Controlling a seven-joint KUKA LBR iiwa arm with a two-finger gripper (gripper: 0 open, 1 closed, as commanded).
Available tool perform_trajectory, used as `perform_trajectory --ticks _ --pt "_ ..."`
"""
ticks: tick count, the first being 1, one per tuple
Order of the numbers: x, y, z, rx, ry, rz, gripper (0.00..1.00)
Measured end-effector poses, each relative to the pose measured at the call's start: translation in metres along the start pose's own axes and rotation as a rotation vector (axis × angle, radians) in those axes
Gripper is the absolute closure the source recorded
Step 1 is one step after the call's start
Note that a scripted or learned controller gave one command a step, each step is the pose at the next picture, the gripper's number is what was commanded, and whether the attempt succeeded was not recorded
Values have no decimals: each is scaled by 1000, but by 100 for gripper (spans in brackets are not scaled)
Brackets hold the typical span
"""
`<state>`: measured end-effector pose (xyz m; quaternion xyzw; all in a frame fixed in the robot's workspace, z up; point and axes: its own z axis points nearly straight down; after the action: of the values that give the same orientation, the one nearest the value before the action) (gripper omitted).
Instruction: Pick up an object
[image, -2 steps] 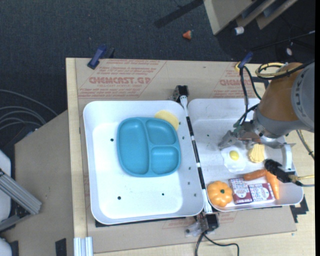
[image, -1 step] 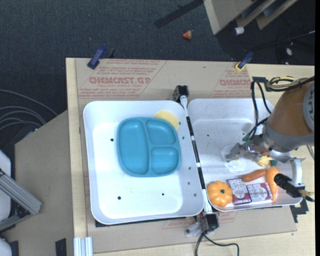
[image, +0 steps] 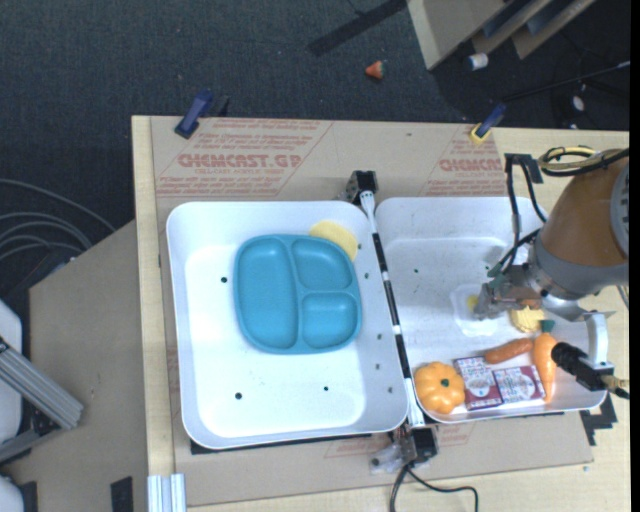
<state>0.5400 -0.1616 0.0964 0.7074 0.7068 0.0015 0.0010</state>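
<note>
Nearest the lower edge of the frame, along the bottom wall of the right bin (image: 440, 215), we note a row of candidates: an orange pumpkin-shaped toy (image: 441, 387) at lower centre-right, a flat red-and-white printed packet (image: 497, 383) just beside it, and two carrot-like orange pieces (image: 528, 352), one lying across the packet's top edge, the other running down its right end. We judge all of these light, hollow plastic or card; the pumpkin looks smooth and rounded, so likely to slip unless pinched across its middle, while the packet lies flat and offers only its thin edges. Further up, at centre-right, the gripper (image: 497, 297) sits low in the bin with a small yellow piece (image: 526, 319) just beside it; a clear item may lie under it, too faint to confirm. Whether the jaws are wide or closed, we cannot tell from this angle. The yellow piece seems the closest target: small, rigid, best taken across its short width. Further left, the left bin (image: 190, 300) holds a blue divided plate (image: 297, 292), with a yellow sponge-like object (image: 336, 236) touching its upper right edge, probably soft and compressible.
</note>
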Motion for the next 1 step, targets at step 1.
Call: perform_trajectory --ticks 1 --pt "0 0 0 0 0 0 0"
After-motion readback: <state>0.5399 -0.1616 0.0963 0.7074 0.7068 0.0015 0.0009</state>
